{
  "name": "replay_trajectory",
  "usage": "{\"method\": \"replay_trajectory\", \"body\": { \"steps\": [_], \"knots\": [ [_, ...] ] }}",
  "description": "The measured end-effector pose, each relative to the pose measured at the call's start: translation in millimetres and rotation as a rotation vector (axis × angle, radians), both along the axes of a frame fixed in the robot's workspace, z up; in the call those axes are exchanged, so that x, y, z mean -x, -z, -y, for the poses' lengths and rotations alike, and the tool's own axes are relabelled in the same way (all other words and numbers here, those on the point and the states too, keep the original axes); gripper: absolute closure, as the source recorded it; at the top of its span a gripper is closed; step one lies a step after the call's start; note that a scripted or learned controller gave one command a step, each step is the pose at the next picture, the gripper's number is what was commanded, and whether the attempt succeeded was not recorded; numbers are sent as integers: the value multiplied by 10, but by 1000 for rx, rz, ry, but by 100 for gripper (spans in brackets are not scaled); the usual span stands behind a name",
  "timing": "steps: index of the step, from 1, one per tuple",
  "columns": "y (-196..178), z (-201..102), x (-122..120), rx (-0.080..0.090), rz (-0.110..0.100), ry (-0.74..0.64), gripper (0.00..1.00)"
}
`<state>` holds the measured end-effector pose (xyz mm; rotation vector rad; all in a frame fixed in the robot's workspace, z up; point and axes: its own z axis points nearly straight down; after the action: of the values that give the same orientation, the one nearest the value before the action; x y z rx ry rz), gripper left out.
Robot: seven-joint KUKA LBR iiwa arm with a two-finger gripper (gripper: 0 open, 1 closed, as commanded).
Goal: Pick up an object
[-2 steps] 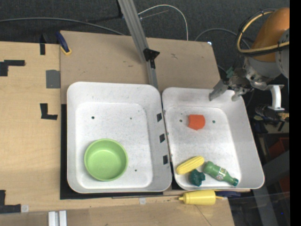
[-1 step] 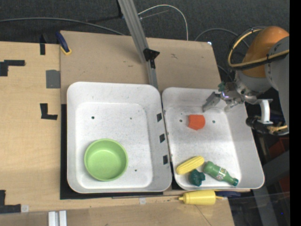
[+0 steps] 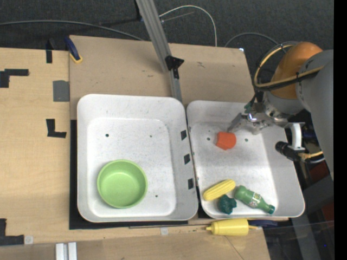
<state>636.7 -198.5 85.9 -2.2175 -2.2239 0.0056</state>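
Note:
In the right bin (image 3: 282,191) an orange-red block (image 3: 226,140) lies near the middle. A yellow corn cob (image 3: 218,189), a green bottle (image 3: 254,197) and a dark teal piece (image 3: 226,204) lie close together at the bin's front edge. My gripper (image 3: 242,119) hangs over the bin's back right part, up and to the right of the orange block, apart from it. Nothing shows between its fingers. A green bowl (image 3: 122,183) rests in the front left of the left bin (image 3: 130,112).
A yellow bottle-like object (image 3: 232,227) lies on the bench just outside the right bin's front rim. A grey metal pole (image 3: 157,34) slants down to the divide between the bins at the back. Cables loop behind the bench.

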Motion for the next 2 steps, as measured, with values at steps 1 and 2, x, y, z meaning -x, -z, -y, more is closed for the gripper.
{"method": "replay_trajectory", "body": {
  "steps": [1, 2],
  "knots": [
    [-125, -7, -9, 0, 2, -1, 100],
    [-748, -59, -52, -1, 8, 1, 100]
  ]
}}
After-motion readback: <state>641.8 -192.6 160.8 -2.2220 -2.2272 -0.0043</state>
